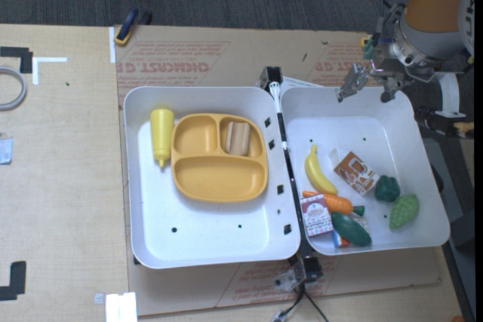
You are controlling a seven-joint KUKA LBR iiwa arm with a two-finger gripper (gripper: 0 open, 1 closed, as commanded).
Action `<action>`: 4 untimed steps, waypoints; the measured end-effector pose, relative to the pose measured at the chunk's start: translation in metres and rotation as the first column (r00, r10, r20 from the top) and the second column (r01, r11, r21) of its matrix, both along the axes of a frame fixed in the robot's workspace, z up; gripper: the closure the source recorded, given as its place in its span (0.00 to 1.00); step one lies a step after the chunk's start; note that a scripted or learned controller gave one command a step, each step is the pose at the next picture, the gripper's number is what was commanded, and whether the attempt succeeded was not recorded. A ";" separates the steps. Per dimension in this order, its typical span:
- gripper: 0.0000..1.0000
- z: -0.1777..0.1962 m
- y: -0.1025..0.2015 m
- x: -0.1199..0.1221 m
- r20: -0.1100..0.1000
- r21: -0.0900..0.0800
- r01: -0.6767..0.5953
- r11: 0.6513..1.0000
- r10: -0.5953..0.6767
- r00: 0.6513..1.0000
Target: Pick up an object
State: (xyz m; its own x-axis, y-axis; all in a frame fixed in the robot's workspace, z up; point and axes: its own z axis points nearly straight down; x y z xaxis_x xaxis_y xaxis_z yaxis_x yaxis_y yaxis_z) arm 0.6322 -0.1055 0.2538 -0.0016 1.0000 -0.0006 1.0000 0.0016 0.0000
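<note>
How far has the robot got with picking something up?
Nothing looks picked up yet. The gripper hangs open, holding nothing, over the far edge of the right bin. The banana, the carrot and the other toys lie in that bin. Left to do: reach down, grab one, lift it.

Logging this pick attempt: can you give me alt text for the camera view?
The gripper hangs open over the right bin's far edge, holding nothing; a banana, carrot and packets lie below. The left bin holds a yellow divided plate and mustard bottle.
</note>
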 end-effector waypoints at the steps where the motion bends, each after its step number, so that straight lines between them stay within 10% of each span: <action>1: 0.00 -0.161 -0.019 -0.029 0.000 0.001 -0.170 0.986 0.170 0.986; 2: 0.00 -0.161 -0.012 -0.074 0.000 0.001 -0.263 0.965 0.263 0.965; 3: 1.00 -0.151 -0.012 -0.073 0.003 0.000 -0.261 0.965 0.261 0.965; 4: 1.00 -0.061 0.016 -0.117 0.002 -0.002 -0.644 0.765 0.644 0.765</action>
